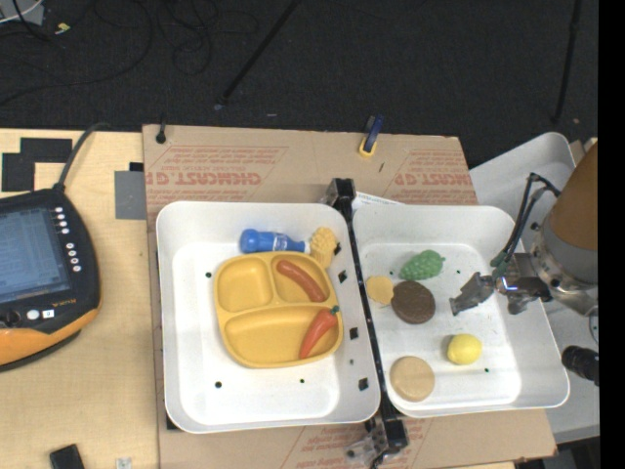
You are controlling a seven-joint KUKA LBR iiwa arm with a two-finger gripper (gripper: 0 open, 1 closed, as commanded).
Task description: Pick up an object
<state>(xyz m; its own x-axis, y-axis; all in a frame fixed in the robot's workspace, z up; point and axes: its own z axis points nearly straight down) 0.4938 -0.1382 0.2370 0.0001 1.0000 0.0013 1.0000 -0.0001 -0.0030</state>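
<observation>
Bench | left bin (pixel 186 360): yellow tray (pixel 256 332) | right bin (pixel 508 384): lemon (pixel 464 349) | jaws (pixel 471 296) state unclear

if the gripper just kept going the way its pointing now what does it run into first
Probably the brown round piece. The gripper points left across the right bin, and that piece lies nearest in that line. Height is unclear from this slanted view, so it could pass above.

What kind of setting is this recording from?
Probably a robotics lab bench: two white bins of toy food on cardboard, a teach pendant alongside, loose cables on dark floor behind.
</observation>
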